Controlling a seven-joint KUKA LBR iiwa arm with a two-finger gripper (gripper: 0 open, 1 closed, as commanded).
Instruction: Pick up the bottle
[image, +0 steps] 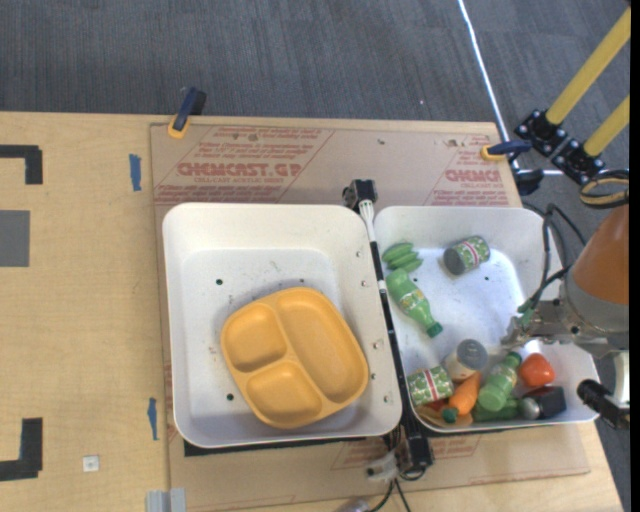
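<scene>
A green bottle (412, 299) with a white label lies on its side in the right bin (497, 290), close to the bin's left wall, cap pointing to the front right. A second green bottle (499, 384) lies in the pile at that bin's front right corner. My gripper (522, 338) hangs low over the right side of the bin, just above this second bottle and well to the right of the first. Nothing shows held in it.
The front pile also has a carrot (462, 395), a red tomato (537, 370), a labelled can (430, 383) and a grey lid (470, 352). Another can (466, 254) and a green vegetable (401, 255) lie further back. The left bin (200, 250) holds a yellow divided plate (293, 355).
</scene>
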